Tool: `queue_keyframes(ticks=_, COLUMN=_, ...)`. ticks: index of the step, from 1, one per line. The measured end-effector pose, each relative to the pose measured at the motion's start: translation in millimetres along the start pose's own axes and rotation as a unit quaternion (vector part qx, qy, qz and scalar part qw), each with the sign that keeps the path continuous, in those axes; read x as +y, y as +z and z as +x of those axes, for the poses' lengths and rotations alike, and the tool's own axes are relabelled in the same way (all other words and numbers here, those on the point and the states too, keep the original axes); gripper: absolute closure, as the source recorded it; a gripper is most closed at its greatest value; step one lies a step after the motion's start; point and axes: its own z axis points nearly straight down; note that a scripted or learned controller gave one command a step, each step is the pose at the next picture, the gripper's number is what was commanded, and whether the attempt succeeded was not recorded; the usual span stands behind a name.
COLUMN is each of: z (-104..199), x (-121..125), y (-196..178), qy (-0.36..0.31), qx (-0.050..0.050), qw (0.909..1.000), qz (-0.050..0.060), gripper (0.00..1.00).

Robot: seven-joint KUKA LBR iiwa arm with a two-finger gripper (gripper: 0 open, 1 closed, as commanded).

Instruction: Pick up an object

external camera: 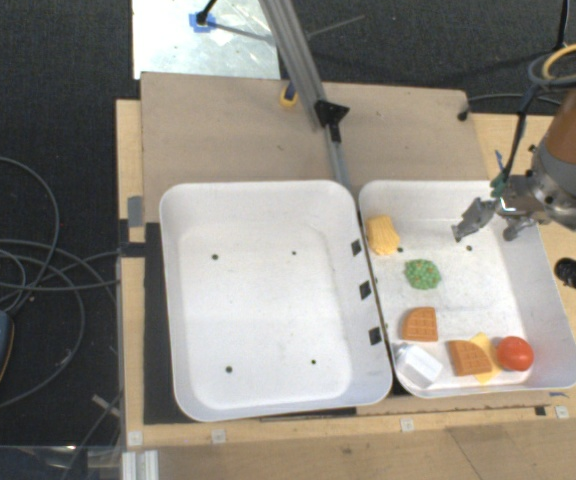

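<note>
The claw (492,220) hangs over the upper right part of the right-hand bin (543,268), its two grey fingers spread apart with nothing between them. One finger (468,220) slants down to the left; the other sits just right of it, under the wrist. From this slanted look-down it is hard to judge how high the tips ride above the bin floor.

Nearest the claw, down and to its left, lies the green leafy piece (422,274), alone on bare floor. A little farther left, against the wall shared with the other bin, is the yellow corn piece (382,235). Farther down sits the orange waffle (420,324). Farthest from the claw, along the bottom wall, a white block (419,365), a second waffle piece (467,357) lying on a yellow wedge (483,344), and a red tomato (514,353) crowd together. Any of these would serve as the object to pick.

The risks, as I judge them: the green piece is low and soft-looking, so the fingers could close above it. The corn sits tight to the wall, leaving little room for a finger on that side. The tomato is round and could roll free of the pinch, and the crowded bottom group invites knocking a neighbour.
</note>
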Motion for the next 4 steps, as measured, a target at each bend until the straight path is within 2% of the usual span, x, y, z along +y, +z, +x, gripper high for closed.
queue_keyframes(ticks=1, z=0, x=1, y=-3, qy=0.000, qx=0.000, qw=1.0000, qz=-0.002, gripper=0.00)
queue_keyframes(ticks=2, z=9, x=3, y=54, qy=-0.001, qx=0.000, qw=1.0000, qz=0.000, gripper=0.00)
queue_keyframes(ticks=3, z=10, x=7, y=112, qy=0.001, qx=0.001, qw=1.0000, qz=-0.004, gripper=0.00)
queue_keyframes(ticks=4, z=9, x=10, y=110, qy=0.001, qx=-0.001, qw=1.0000, qz=-0.006, gripper=0.00)
